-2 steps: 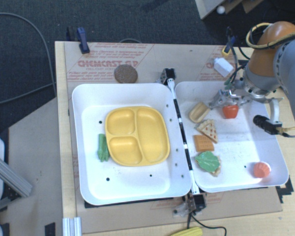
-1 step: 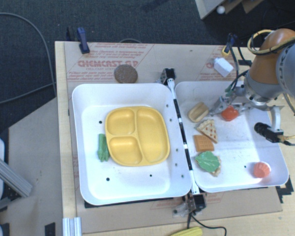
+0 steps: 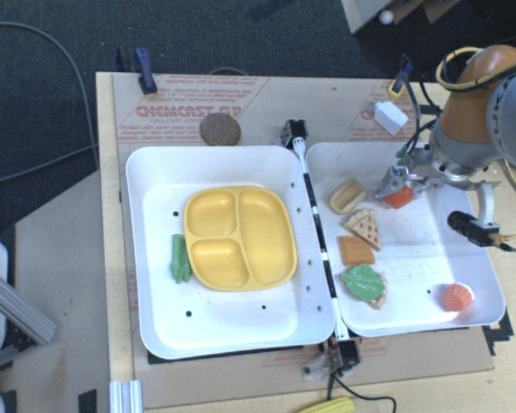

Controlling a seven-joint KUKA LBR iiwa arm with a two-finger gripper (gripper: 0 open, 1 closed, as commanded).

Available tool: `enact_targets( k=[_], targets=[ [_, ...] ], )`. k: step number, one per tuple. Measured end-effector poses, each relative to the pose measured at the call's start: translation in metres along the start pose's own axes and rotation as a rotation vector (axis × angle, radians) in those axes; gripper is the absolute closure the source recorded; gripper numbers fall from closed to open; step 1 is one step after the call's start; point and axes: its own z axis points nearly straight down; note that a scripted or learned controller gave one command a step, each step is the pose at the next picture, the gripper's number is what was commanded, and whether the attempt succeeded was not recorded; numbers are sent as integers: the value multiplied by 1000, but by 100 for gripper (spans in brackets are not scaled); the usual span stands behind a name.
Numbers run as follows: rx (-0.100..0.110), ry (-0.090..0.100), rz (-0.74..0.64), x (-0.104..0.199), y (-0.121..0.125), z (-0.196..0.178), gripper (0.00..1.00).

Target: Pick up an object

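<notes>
My gripper (image 3: 397, 186) is low over the far part of the right bin (image 3: 477, 261), and the arm comes in from the right. A small red-orange piece (image 3: 400, 200) lies right under the gripper's tip, touching or nearly touching it. I cannot make out whether it is held. A tan bread roll (image 3: 347, 195) lies just to the gripper's left. Nearer the front are a triangular waffle piece (image 3: 362, 227), an orange square cracker (image 3: 356, 250) and a green-topped sandwich (image 3: 364, 283). A pink-orange round piece (image 3: 457, 297) sits in the near right corner.
The left bin (image 3: 155, 308) holds a yellow divided plate (image 3: 241, 237) with a green pea pod (image 3: 181, 258) at its left. On the bench behind the bins are a brown disc (image 3: 220, 130), a blue clamp (image 3: 144, 70) and a white block (image 3: 390, 116).
</notes>
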Motion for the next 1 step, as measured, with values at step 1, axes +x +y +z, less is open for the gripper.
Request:
enact_targets(
  k=[1],
  targets=[
    [-6, -2, 1, 75, 19, 7, 100]
  ],
)
